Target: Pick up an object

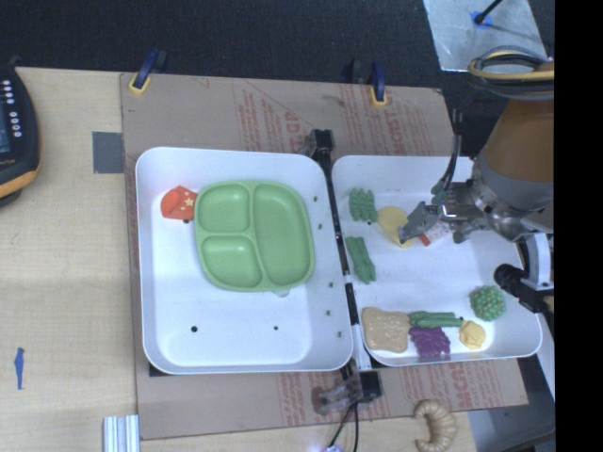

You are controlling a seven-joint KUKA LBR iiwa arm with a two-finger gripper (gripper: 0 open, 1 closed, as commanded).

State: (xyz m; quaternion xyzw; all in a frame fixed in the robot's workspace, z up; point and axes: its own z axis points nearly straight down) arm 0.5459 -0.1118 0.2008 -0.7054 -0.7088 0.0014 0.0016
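A wooden surface (66,281) is seen from above, carrying two shallow white bins side by side on a sheet of cardboard. In the left bin (170,337), a green three-compartment plate (254,235) is placed near the middle, and a small red-orange toy (178,202) is lodged against the plate's upper left edge.

In the right bin (415,281), toy foods are scattered. Two green ridged pieces are laid near the bin's left wall, one (363,204) above the other (361,258). A pale yellow rounded piece (391,219) is found just right of the upper green piece. Along the bin's lower edge, a tan slice (385,330), a purple cluster (431,342), a long green-and-purple piece (436,320), a small yellow item (472,335) and a green bumpy ball (487,301) are gathered.

The tool (412,234) is lowered into the right bin from the right, its dark fingers pointed down and to the left, their tips set just beside the yellow rounded piece's lower right edge. A small red-and-blue scrap (422,239) is glimpsed at the tips. How far the fingers are parted, and whether anything is pinched between them, cannot be told.
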